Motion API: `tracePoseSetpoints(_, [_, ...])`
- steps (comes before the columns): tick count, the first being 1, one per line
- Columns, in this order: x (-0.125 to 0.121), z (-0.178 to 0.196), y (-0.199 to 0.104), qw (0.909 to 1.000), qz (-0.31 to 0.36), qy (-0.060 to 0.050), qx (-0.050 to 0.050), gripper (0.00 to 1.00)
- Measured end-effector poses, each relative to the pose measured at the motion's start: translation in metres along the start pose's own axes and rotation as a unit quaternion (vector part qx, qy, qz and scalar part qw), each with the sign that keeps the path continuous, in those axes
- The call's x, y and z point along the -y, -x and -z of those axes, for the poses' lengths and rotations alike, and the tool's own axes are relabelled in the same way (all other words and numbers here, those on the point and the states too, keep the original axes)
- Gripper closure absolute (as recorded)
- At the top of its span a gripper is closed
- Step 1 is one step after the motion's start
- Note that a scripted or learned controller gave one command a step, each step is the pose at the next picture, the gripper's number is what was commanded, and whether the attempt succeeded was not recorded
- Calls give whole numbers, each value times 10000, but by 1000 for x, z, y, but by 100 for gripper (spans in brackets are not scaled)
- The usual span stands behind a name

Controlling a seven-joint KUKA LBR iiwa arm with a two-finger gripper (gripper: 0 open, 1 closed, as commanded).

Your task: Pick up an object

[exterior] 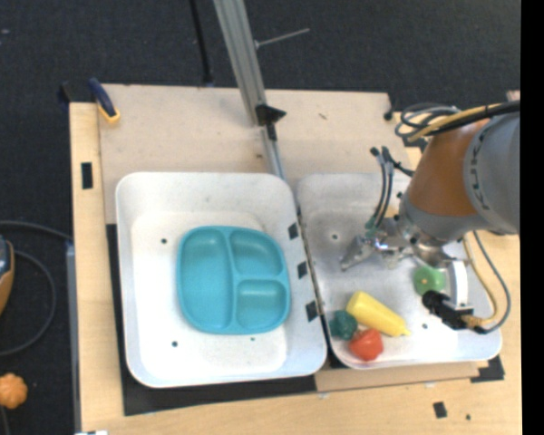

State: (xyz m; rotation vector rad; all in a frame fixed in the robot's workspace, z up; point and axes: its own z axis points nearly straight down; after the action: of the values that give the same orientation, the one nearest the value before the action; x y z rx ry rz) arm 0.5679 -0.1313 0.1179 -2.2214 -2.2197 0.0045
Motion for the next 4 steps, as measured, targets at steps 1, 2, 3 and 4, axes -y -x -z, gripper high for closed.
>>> tracePoseSetpoints(1, [-2,14,1,10000,-22,35,2,100])
tracePoseSetpoints(2, [-7,59,3,10000,14,46,3,100])
tracePoseSetpoints(3, [-6,113,-6,10000,23,54,3,100])
tracePoseSetpoints(4, [-7,162,4,10000,22,52,9,100])
